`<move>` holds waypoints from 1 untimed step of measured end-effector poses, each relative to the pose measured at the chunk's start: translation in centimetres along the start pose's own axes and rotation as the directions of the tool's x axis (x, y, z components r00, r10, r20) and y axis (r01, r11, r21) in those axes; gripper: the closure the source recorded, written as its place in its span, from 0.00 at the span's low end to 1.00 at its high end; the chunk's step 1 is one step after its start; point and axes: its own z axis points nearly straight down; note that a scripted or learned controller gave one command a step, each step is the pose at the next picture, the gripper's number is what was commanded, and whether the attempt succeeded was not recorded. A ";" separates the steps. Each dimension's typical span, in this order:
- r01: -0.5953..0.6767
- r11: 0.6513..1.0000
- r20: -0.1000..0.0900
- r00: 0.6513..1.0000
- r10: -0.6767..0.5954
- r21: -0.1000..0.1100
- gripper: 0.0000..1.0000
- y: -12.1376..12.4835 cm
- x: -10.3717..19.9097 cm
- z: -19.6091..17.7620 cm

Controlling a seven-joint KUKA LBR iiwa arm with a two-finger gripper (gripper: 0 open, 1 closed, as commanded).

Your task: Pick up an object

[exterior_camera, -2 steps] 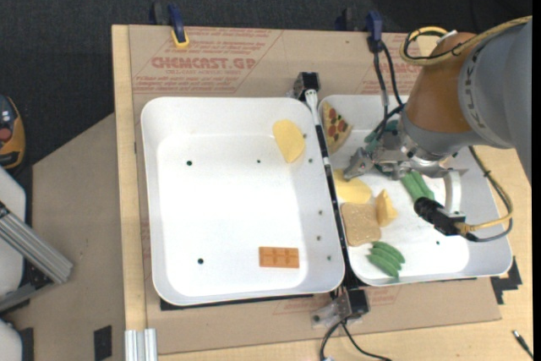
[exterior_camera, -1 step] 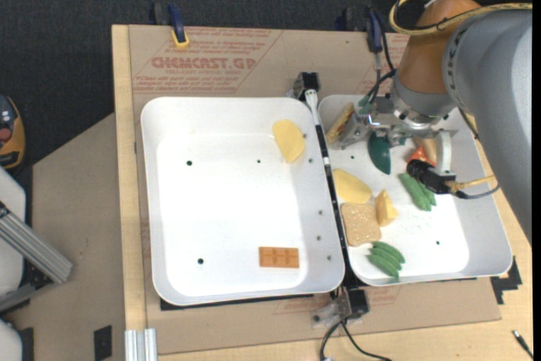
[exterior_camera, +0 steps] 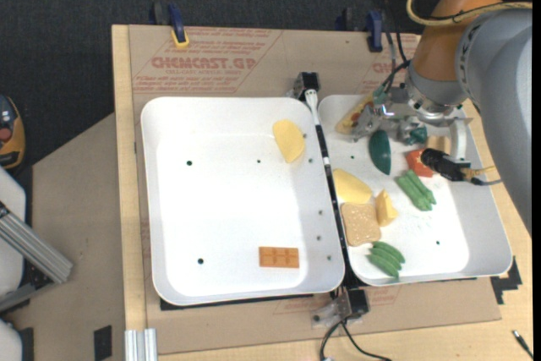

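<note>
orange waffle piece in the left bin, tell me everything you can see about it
The orange waffle piece is a small flat rectangle, looks like plastic toy food, with a grid of shallow square pockets. It lies flat on the left bin floor near the front edge, long side roughly along that edge. Nothing touches it; the yellow piece lies far off toward the back.

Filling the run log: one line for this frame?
arm: over right bin far end | gripper: low by dark green piece | grasp: not confirmed | left bin: yellow piece, orange block
</note>
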 end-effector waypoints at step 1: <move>-0.002 1.000 0.004 1.000 0.002 -0.008 0.00 -0.9 1.3 -0.1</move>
